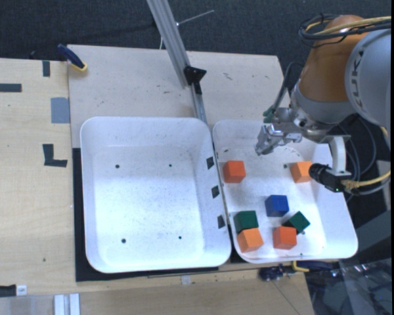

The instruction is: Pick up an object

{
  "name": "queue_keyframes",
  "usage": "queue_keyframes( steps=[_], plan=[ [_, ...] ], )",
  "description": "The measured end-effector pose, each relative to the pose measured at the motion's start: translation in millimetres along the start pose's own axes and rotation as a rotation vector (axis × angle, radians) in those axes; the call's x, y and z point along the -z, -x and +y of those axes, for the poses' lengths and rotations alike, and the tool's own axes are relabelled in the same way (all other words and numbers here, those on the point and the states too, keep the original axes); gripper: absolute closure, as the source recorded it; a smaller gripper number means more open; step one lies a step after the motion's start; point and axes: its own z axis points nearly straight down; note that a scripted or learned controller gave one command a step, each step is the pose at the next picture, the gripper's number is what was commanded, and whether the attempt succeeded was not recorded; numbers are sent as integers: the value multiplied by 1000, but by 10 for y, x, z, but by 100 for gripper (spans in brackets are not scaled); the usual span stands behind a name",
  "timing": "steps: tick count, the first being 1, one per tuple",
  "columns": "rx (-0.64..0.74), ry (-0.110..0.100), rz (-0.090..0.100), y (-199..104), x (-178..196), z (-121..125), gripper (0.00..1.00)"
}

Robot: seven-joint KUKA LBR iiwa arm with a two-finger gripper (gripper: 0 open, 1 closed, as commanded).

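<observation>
The desk (151, 77) is carrying two white bins, the left bin (144, 195) sitting beside the right bin (328, 235), where the arm (341, 64) is hanging its hand (268, 143) over the far end, above small orange (234, 171), blue (276, 205) and green (245, 219) blocks.

No text, label or number seems readable anywhere on the bench.
</observation>
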Motion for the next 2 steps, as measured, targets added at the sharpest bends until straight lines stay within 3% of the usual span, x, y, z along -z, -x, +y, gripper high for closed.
queue_keyframes(
  steps=[2],
  plan=[
    [-1,-1,-1,-1142,-118,157,100]
  ],
)
